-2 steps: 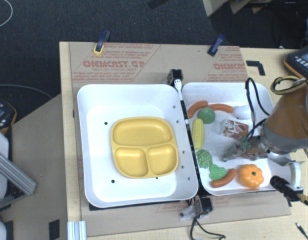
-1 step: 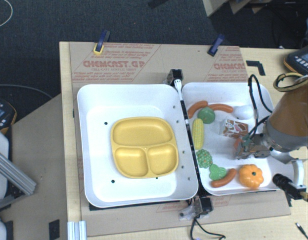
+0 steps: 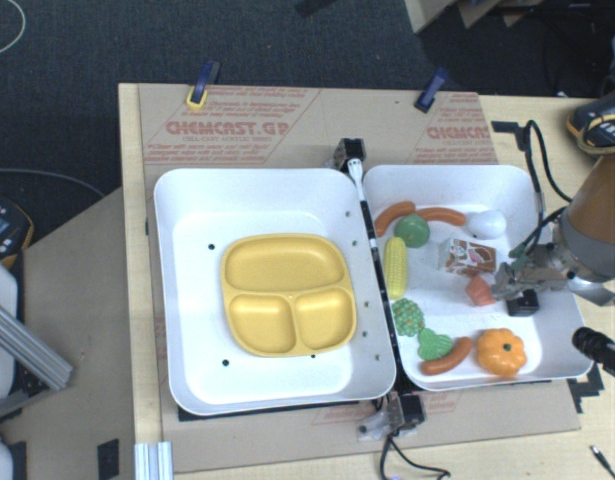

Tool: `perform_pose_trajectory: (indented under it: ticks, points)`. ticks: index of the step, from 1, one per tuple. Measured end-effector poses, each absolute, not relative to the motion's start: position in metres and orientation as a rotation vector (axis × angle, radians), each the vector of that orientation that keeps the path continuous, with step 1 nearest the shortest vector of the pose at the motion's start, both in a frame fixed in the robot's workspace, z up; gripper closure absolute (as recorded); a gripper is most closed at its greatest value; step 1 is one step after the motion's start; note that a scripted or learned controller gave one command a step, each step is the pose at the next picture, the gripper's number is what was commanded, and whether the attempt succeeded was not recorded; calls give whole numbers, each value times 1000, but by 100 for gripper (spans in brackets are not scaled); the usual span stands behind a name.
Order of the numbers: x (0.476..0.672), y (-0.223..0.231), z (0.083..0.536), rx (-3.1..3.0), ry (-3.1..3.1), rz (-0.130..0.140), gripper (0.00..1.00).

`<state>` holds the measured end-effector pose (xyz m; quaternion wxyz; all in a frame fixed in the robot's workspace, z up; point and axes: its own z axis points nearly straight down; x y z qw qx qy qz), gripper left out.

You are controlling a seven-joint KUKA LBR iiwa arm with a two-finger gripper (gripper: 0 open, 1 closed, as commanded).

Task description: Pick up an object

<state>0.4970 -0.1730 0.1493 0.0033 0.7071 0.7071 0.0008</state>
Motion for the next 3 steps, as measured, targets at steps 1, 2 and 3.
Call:
perform_pose_trajectory:
  ticks: [1, 2, 3]
  points:
    - [495, -163, 202, 2214, 2219, 4, 100]
    - [496, -164, 226, 2216, 2219, 3, 100]
    - [529, -132, 220, 2214, 2224, 3, 100]
